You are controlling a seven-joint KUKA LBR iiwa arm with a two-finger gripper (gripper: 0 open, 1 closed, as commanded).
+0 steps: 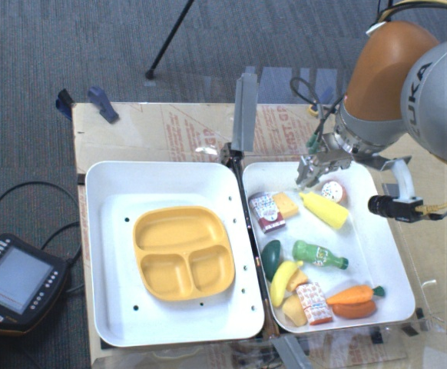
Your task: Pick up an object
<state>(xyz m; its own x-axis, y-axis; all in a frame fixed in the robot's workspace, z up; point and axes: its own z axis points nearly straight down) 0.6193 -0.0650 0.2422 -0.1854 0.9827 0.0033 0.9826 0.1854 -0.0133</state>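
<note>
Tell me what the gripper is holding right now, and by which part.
Nothing. The gripper hangs above the right bin, near its back edge, with no item in it.

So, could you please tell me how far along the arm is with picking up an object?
Nothing looks picked yet: the toy foods lie in the right bin, among them the green bottle, carrot and yellow corn. In hand: the hand hovers over that bin's far end, near the corn, with nothing visibly between its fingers. Left: descend, grasp one item and lift it. The yellow tray sits in the left bin.
</note>
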